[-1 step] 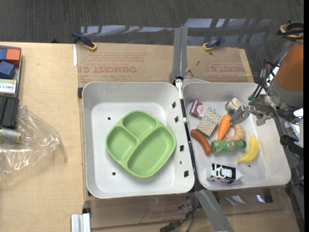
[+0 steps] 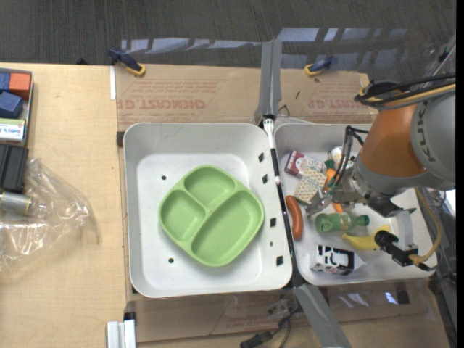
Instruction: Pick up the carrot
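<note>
Side by side on the pale wooden counter (image 2: 65, 267) sit two shallow white bins: the left bin (image 2: 138, 216) holds one light-green three-compartment plastic plate (image 2: 211, 214), while the right bin (image 2: 304, 280) holds a mixed heap. Among that heap (partly hidden by the arm) lie one small orange carrot (image 2: 330, 174) near the bin's middle, one reddish sausage-shaped toy (image 2: 294, 216), one green bottle (image 2: 335, 222), one yellow banana (image 2: 360, 240) and one black-and-white carton (image 2: 333, 259) with unreadable print. Over the carrot hangs the hand (image 2: 332, 191); I cannot tell whether it is apart or together.
</note>
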